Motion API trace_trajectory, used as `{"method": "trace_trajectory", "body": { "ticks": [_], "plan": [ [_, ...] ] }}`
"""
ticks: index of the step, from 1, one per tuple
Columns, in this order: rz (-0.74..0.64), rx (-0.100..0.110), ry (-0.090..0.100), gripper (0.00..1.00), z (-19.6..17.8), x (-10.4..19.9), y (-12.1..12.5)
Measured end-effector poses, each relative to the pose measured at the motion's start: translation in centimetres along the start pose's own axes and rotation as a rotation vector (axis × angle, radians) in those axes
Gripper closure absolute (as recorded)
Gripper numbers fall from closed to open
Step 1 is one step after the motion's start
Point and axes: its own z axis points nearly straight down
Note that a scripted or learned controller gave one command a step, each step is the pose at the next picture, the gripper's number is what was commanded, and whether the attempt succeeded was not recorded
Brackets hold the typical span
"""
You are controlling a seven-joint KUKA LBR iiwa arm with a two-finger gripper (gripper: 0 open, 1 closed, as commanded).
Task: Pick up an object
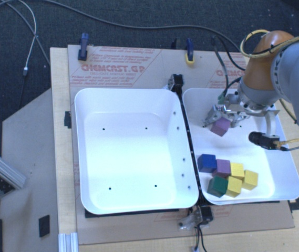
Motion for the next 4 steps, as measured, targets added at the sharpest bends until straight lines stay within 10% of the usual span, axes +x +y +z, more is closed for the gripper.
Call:
{"method": "trace_trajectory", "body": {
  "ticks": [1, 2, 3, 4],
  "plan": [
    [0.003, -0.015, -0.004, 1.0, -1.9, -0.3, 0.3],
    [0.003, -0.014, -0.004, 0.0, -1.9, -0.3, 0.3],
    [0.004, -0.011, -0.003, 0.0, -0.1, 1.4, -5.2],
    [0.004, -0.015, -0.004, 1.0, -1.2, 1.4, -5.1]
  ]
}}
